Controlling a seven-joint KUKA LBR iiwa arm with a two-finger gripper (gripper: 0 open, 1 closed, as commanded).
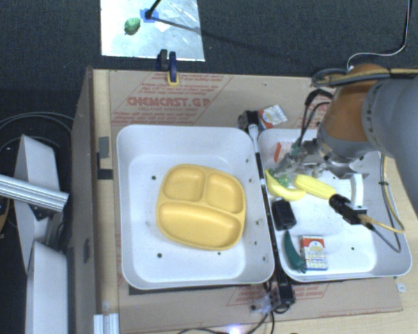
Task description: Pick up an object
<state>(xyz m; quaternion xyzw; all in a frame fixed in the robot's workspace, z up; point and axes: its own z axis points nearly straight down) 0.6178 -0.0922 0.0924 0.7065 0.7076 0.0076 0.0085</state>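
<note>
Small box [314, 251], banana [303, 186] under tool [290, 164], yellow tray [200, 206] left bin

The arm [383, 110] runs off the right edge, so its base is cut away. Its bulk covers the back corner of the right bin [383, 259]. The tool [292, 160] sits low over a cluttered patch there, and its tips are too small and muddled to make out. The small box [313, 251] carries print too fine to read. A green thing [293, 254] beside it is partly tucked under the box.
</note>
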